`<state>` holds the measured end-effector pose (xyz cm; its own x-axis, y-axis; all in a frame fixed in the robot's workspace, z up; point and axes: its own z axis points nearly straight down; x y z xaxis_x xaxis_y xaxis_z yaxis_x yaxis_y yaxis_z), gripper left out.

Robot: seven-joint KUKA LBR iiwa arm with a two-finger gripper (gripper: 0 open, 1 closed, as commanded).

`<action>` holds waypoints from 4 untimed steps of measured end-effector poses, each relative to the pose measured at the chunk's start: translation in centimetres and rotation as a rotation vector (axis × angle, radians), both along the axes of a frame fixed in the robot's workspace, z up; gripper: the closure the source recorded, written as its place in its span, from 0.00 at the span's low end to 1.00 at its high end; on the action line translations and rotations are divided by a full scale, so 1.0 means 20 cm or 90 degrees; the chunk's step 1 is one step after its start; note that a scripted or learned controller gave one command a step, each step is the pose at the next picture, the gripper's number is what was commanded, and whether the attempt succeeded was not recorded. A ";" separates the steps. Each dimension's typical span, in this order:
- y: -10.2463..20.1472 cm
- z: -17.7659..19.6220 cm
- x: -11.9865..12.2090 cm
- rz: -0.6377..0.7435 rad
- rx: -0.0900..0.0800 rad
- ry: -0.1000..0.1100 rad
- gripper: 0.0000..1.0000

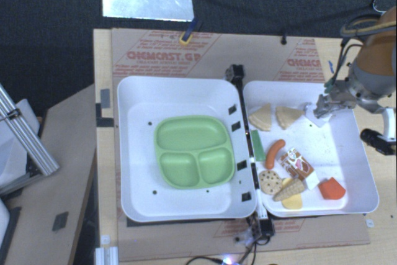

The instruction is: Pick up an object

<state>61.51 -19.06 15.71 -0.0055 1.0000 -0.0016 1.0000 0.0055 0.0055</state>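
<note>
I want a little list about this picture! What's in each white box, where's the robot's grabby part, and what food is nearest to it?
left bin: green divided tray, nothing in its compartments
right bin: toy food, including sausage, cookie, orange block, two tan wedges
end effector: low over the right bin's far right part
nearest food: tan wedge, apart from the end effector
holding something: cannot tell

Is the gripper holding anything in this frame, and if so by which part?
Cannot be told. The gripper sits low over the right bin, near a white piece at its tip, with no item visibly between its fingers.
</note>
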 end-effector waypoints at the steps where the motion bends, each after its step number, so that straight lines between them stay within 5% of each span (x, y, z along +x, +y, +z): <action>1: 0.01 0.22 0.00 0.001 0.000 0.000 1.00; 2: 0.01 0.35 0.01 0.001 0.000 0.000 1.00; 4: 0.52 0.40 -0.21 0.003 0.002 0.004 1.00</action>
